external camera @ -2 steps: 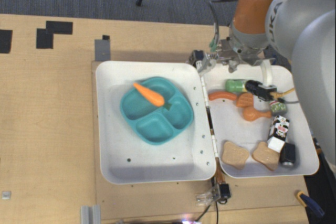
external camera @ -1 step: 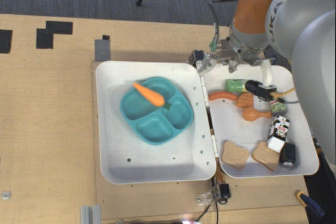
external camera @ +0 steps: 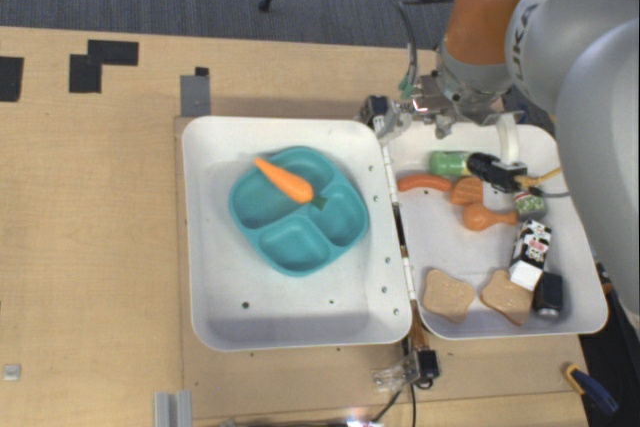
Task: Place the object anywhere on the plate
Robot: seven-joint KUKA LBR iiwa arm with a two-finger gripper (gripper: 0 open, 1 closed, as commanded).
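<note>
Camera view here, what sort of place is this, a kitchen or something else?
Probably a robot test bench, not a kitchen: a robot arm reaches over two white bins, with toy food such as a carrot on a sectioned teal plate.

The orange carrot [external camera: 284, 180] lies slantwise on the teal divided plate [external camera: 345, 215], across its back compartment; the plate sits mid-left bin, nearer the back edge.

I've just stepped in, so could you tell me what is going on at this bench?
A grey KUKA arm reaches in over the right bin, its gripper near that bin's far edge. A toy carrot already lies on the teal divided plate in the left bin. Other toy foods sit in the right bin.
</note>
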